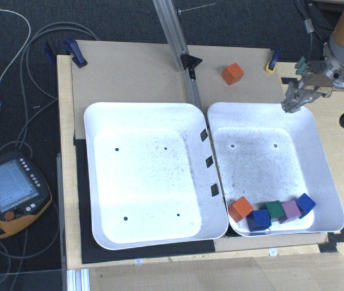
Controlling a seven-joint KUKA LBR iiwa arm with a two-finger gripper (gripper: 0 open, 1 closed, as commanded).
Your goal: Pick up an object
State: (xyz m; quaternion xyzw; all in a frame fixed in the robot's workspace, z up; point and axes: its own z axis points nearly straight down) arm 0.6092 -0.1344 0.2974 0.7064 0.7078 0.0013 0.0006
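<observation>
Closest to us, along the near wall of the right bin (323,162), sits a little row of blocks. There is an orange block (241,208) at the left end. Next to it is a dark blue block (258,219), then a green block (275,210), then a purple block (290,209), and last a blue block (306,204) at the right end. They are all bunched up and touching or almost touching each other. Any one of them could be the thing to pick up. None of them has been lifted. They all lie flat on the bin floor.

The rest of the right bin is bare white, with small dark specks. The left bin (99,162) sits beside it, with nothing to grab inside.

Farther back, the gripper (293,103) hangs over the far right corner of the right bin, just about at the rim. It is well apart from the row of blocks. It is too small and dark to tell if its fingers are apart or together. Nothing can be seen between them.

Even farther back, on the bare bench behind the bins, one more orange cube (233,73) sits all alone.

So I think the job has hardly begun. Nothing is held yet. The arm would have to come over to the near side of the bin, go down on one block, squeeze it and lift it up. Because the blocks are packed so close, grabbing just one looks tricky.
</observation>
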